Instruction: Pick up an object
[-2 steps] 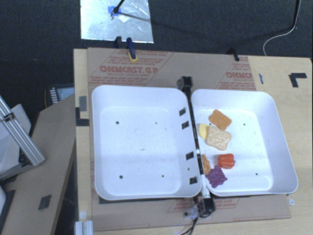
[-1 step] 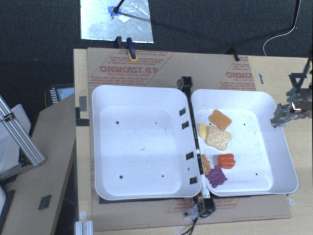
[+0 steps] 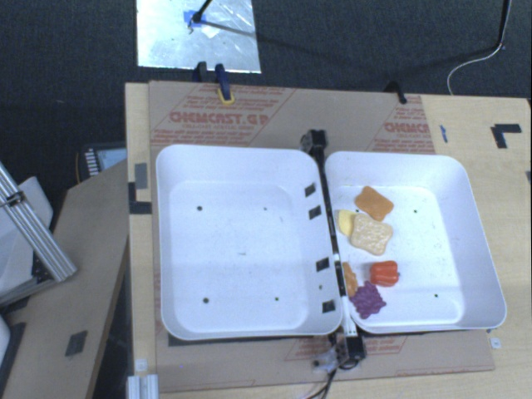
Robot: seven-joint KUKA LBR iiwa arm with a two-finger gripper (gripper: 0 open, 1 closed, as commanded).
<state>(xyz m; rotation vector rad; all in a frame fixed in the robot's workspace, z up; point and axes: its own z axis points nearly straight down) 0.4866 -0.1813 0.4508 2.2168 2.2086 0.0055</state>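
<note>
Several small toy foods lie in the right bin point(image 3: 465, 214), toward its left side. An orange bread-like piece point(image 3: 374, 203) sits furthest back. In front of it lies a tan cracker-like square point(image 3: 371, 234), with a yellow piece point(image 3: 344, 221) touching its left edge. Nearer the front are a red pepper-like piece point(image 3: 383, 273), a small orange piece point(image 3: 350, 278) against the bin's left wall, and a purple grape bunch point(image 3: 368, 301).
The left bin point(image 3: 237, 239) stands beside the right one, the two joined by a black clipped seam point(image 3: 328, 231). Both rest on a cardboard sheet point(image 3: 249, 115). A shiny metal plate point(image 3: 198, 23) lies on the dark floor behind. A cable point(image 3: 490, 52) runs at the upper right.
</note>
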